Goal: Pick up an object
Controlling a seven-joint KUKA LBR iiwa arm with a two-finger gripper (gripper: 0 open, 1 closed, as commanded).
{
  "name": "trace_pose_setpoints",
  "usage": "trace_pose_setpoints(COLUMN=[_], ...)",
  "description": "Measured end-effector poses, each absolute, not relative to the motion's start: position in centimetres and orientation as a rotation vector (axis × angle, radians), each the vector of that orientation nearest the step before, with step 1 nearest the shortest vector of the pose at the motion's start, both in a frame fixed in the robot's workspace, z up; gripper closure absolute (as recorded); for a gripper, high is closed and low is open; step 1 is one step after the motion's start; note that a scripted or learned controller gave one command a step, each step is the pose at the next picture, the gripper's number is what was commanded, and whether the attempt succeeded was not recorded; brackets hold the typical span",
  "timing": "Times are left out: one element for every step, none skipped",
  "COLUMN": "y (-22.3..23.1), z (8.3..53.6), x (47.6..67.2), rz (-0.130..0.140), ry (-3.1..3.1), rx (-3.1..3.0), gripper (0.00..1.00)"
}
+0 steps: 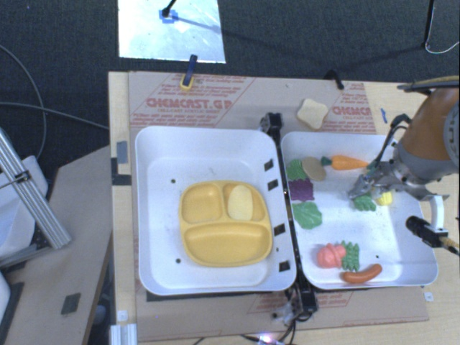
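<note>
**Gripper lowered into the right bin beside the green and yellow pieces**

Two shallow white bins are seen side by side on the surface (pixel 215 92), which is covered with printed cardboard. The left bin (pixel 154 192) carries a yellow divided tray (pixel 224 221), with a pale yellow piece (pixel 240 203) lying in its upper right compartment.

The right bin (pixel 410 264) is scattered with toy food. An orange carrot (pixel 346 162) is placed near the top, with a beige round piece (pixel 313 168) and a green leafy piece (pixel 295 169) to its left. A purple piece (pixel 301 190) is set just below them, and a larger green leaf (pixel 307 215) lies beneath that. Near the bottom edge a pink-red piece (pixel 330 256), a green pod (pixel 351 255) and a red sausage (pixel 361 273) are grouped closely together.

The arm (pixel 435 139) is reached in from the right, and the gripper (pixel 365 187) is held low over the bin, just above a small green piece (pixel 364 204) and beside a small yellow piece (pixel 385 199). Whether the gripper is released or clenched cannot be told, and no object is seen gripped.

Outside the bins, a tan bread slice (pixel 313 113) is left on the cardboard
</note>
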State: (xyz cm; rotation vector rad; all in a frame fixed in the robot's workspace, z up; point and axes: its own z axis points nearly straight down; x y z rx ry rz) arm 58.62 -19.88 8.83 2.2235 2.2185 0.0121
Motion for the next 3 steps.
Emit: trace_pose_setpoints(y=[-12.3,-15.4,-8.0], z=[8.6,8.7,17.1], x=[61.1,57.4,65.0], rz=[0.009,0.006,0.018], ry=[2.23,2.216,2.229], rx=[2.206,2.218,2.199], gripper=[1.0,1.0,1.0])
